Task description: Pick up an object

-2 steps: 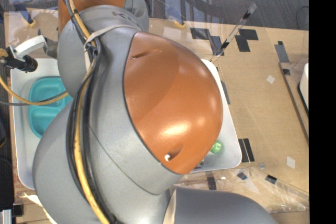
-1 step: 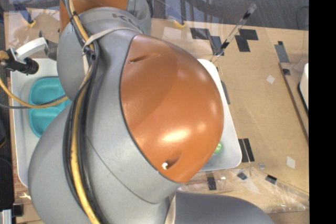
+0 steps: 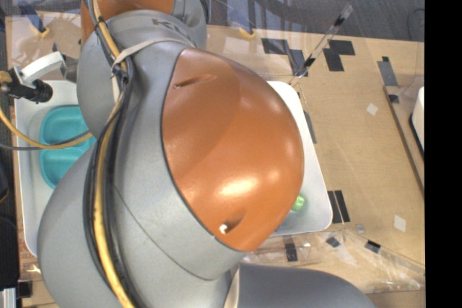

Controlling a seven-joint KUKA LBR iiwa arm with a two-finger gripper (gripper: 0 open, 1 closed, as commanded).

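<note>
**Arm blocks most of both bins**

While the arm [image 3: 216, 177] covers the middle, 2 candidates peek out: a teal, moulded-looking item [image 3: 61, 141] in the left bin [image 3: 25, 177], probably light and stiff, best gripped by a rim; and a small green thing [image 3: 298, 203] in the right bin [image 3: 317, 184], likely light. The hand's state cannot be told.

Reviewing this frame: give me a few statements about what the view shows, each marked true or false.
1. The arm covers much of the bins. True.
2. A teal object lies in the left bin. True.
3. A red ball sits at the right bin's lower edge. False: a small green object peeks out there.
4. The arm's large cap is blue. False: it is orange.
</note>
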